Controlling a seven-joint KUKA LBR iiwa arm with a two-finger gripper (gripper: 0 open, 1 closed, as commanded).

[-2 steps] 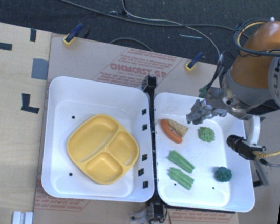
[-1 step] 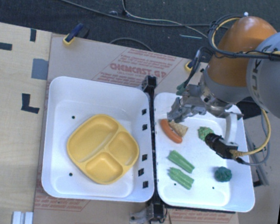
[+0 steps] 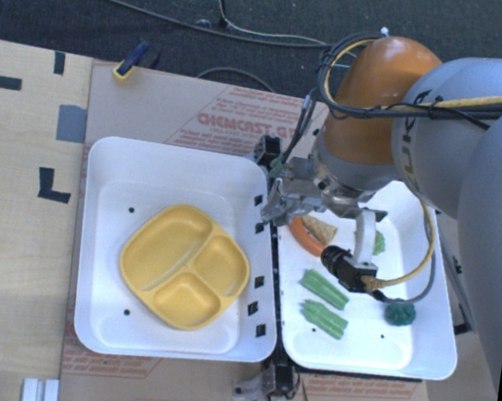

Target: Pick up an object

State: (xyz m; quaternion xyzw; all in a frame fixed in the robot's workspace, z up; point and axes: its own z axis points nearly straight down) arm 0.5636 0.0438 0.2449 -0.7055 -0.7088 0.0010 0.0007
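arm (image 3: 449,112): reaches in from right | wrist bent down | orange band up

The right bin (image 3: 433,355) held the loose pieces: two green ridged pods, one (image 3: 326,289) above the other (image 3: 324,320), both lying flat and slanted the same way, close together but apart. A dark green broccoli-like lump (image 3: 399,312) sat near them toward the bin's right side. An orange carrot-like piece (image 3: 307,236) lay beside a tan wedge (image 3: 320,228) (partly hidden under the arm). In the left bin (image 3: 108,166) a yellow three-compartment tray (image 3: 184,265) rested flat, turned at a slant.
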